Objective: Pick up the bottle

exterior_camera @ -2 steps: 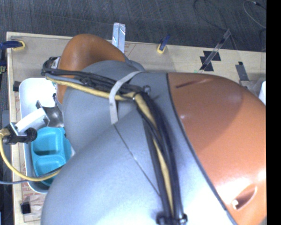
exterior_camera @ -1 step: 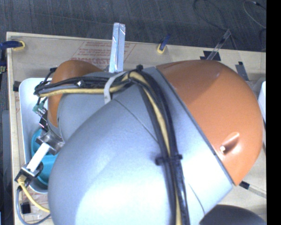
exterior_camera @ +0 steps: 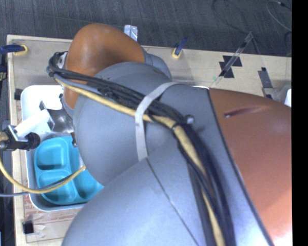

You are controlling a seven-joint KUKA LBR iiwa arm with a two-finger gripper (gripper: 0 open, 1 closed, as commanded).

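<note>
Looking down from the fixed camera, mostly onto the grey arm [exterior_camera: 159, 152], reaching in from the right and covering the greater part of the bench [exterior_camera: 210, 65] and both bins. Can make out the orange band [exterior_camera: 100, 42] over the far side of the left bin [exterior_camera: 26, 94], and just below it a bit of bare metal that seems to belong to the gripper [exterior_camera: 60, 121], low over that bin's far half. Cannot tell whether spread or pressed together; tucked under the wrist. Cannot tell where the bottle lies either, nor which way its long axis runs, nor on which side of the gripper it sits; probably somewhere beneath the arm's bulk, judging by the wrist hanging over the left bin. Can see a blue tray [exterior_camera: 51, 165] with compartments filling the near half of that bin, just beside the gripper and close against the near wall. Little open room here: tray on the near side, white wall to the left. Likely best to keep any descent to the far half and to lift straight up.
</note>
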